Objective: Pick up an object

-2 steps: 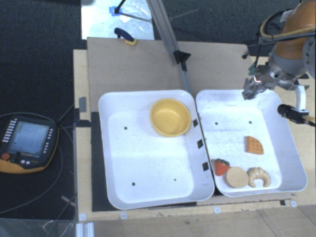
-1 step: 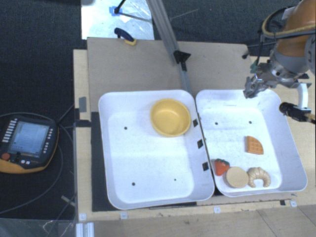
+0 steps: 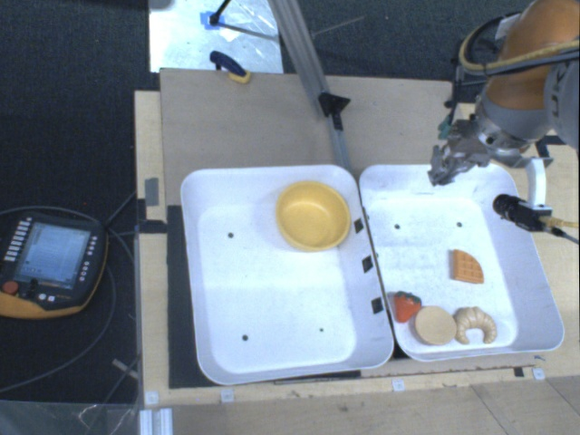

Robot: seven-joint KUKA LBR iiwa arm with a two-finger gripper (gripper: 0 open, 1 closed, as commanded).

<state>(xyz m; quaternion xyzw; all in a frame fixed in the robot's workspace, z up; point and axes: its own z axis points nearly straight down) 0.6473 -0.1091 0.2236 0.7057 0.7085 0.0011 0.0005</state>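
Observation:
The right bin (image 3: 426, 216) holds an orange waffle wedge (image 3: 467, 266), a red strawberry-like piece (image 3: 406, 306), a round tan biscuit (image 3: 435, 325) and a pale croissant (image 3: 477, 324), grouped toward its near side. A yellow bowl (image 3: 313, 214) sits at the far right of the left bin (image 3: 263, 333). My gripper (image 3: 441, 172) hangs over the far edge of the right bin, well away from the food pieces, with nothing visible between its fingers.
A grey pole with a black clamp (image 3: 333, 105) slants across the bench behind the bins. A teach pendant (image 3: 50, 261) lies on the floor at the left. A black cylinder (image 3: 512, 208) sticks out beside the arm over the right bin's far right.

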